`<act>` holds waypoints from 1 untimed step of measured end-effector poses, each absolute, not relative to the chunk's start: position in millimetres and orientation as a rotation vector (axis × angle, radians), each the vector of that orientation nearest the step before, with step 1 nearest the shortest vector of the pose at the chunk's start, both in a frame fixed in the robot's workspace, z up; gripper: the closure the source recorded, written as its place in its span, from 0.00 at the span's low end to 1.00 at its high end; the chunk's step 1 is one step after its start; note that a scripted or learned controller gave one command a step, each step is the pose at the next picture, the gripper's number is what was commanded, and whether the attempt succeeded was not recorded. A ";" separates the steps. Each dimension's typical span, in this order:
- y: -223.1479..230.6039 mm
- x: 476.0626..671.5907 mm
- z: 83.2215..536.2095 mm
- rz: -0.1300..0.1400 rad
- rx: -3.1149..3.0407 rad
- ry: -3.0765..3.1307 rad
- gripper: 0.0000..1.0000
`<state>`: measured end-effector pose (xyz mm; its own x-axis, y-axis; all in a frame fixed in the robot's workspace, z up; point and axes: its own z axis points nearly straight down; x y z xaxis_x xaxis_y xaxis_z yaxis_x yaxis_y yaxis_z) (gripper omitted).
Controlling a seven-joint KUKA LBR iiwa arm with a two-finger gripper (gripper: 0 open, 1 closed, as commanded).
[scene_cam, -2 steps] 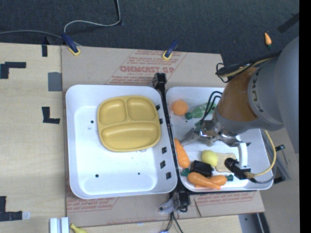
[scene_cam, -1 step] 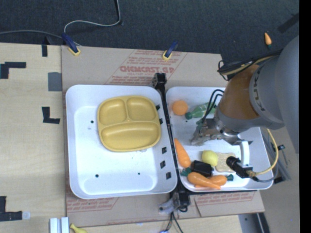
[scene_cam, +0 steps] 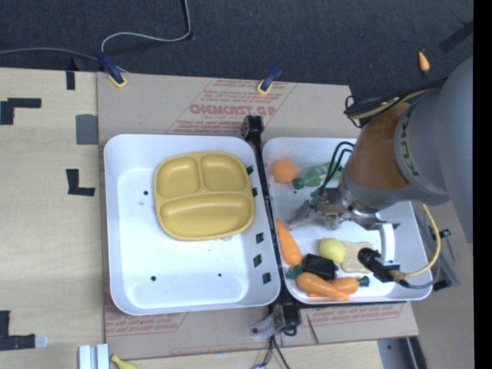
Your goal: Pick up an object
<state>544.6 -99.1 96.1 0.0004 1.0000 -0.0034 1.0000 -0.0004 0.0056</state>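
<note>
- Overhead, the surface (scene_cam: 46,206) carries two shallow white bins side by side on a sheet of printed cardboard (scene_cam: 223,110).
- The left bin (scene_cam: 127,283) holds a yellow divided plate (scene_cam: 204,194) with three compartments, lying flat in the bin's upper half.
- The right bin (scene_cam: 415,294) holds the small toy foods and the arm's working end.
- The grey arm (scene_cam: 442,141) reaches in from the right, its orange band (scene_cam: 377,156) sitting above the wrist over the right bin.
- The gripper (scene_cam: 307,210) is low over the middle of the right bin; its fingers look spread apart, with one slender finger (scene_cam: 296,215) pointing left and down, and nothing is seen between them.
- An orange ball (scene_cam: 284,170) lies in the bin's upper left corner, with a green item (scene_cam: 311,177) just beside it on the right, partly hidden behind the arm.
- A carrot (scene_cam: 288,243) lies along the bin's left wall, just below the gripper.
- A yellow lemon-like fruit (scene_cam: 331,249) rests on a tan slice (scene_cam: 355,257), lower in the bin.
- A black object (scene_cam: 317,266) sits between the lemon and a second carrot (scene_cam: 329,286) that lies along the bin's bottom wall.
- Yellow-and-blue clamps (scene_cam: 115,75) pin the cardboard's far edge.
</note>
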 end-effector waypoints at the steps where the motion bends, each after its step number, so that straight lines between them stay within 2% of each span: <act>1: -97.1 537.9 87.2 0.003 2.216 2.211 0.00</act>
<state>537.9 -97.1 87.2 0.0024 1.0000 -0.0067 1.0000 -0.0023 0.0090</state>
